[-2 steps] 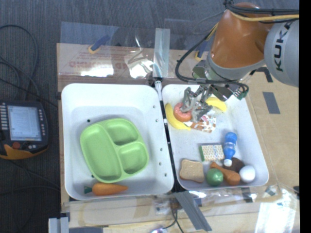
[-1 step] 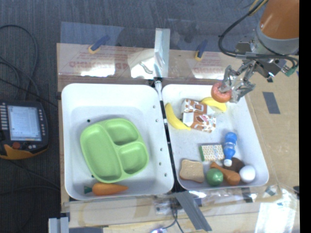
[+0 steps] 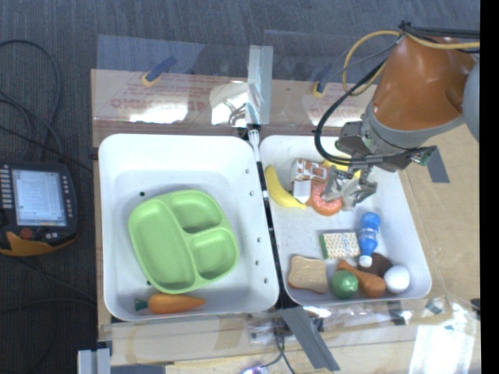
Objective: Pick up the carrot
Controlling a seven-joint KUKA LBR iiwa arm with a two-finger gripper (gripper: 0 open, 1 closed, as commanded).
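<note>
The tool (image 3: pixel 343 191) covered part of the orange-red thing (image 3: pixel 326 202) beside the banana (image 3: pixel 281 192), whose kind stayed unclear. The arm (image 3: pixel 425 84) ran off the right edge. Right of the banana, the box's (image 3: pixel 308 171) label was too small to read.

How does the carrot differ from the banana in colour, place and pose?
The carrot is orange with a green top; the banana is yellow. The carrot lies in the left bin below the green tray; the banana lies in the right bin, by the gripper. The carrot is straight and level; the banana curves. Both are long and lie flat.
</note>
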